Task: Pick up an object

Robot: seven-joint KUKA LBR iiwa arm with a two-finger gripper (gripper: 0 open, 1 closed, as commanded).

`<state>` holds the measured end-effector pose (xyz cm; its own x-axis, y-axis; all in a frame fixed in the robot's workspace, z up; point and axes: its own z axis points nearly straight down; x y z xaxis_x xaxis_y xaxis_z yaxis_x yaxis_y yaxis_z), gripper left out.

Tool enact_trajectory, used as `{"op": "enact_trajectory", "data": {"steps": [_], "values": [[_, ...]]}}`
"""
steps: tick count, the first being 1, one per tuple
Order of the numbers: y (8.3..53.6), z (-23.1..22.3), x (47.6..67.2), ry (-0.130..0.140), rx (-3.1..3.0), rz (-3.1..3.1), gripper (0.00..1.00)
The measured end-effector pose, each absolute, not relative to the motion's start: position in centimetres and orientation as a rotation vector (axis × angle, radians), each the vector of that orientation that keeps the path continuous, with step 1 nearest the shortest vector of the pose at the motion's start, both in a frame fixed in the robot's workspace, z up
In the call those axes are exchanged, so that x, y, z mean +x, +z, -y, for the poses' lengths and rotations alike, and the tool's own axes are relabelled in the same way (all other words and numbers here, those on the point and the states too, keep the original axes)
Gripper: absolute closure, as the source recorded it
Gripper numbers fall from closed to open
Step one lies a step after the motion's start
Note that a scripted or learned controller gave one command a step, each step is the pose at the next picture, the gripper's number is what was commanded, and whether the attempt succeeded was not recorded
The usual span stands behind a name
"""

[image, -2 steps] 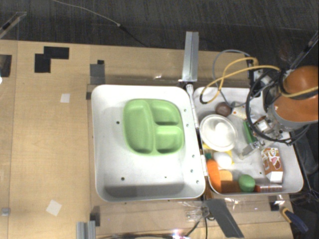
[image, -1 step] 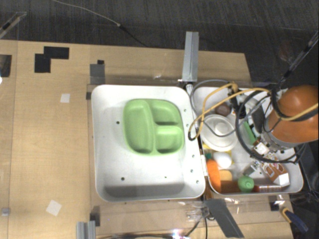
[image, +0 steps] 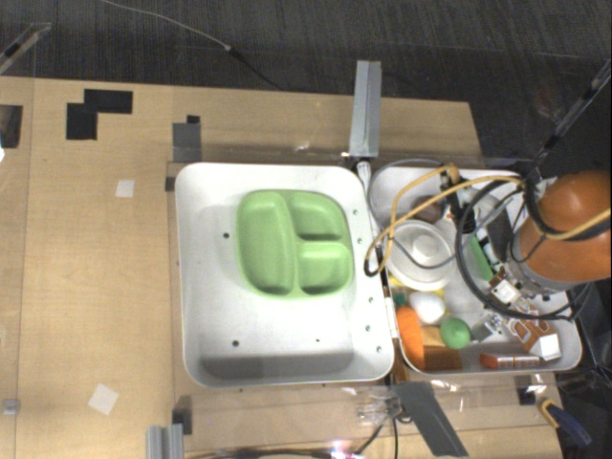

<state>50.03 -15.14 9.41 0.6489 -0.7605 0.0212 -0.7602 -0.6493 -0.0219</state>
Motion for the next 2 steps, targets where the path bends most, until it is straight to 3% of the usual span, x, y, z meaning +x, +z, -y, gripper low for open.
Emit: {"op": "enact_trajectory", "data": {"steps": [1, 2], "values": [[9.3, 17.5, 49.7, -0.025, -2.946, -1.064, 0.00], [9.1, 19.3, 51.1, -0.011, -3.016, -0.850, 0.00]]}}
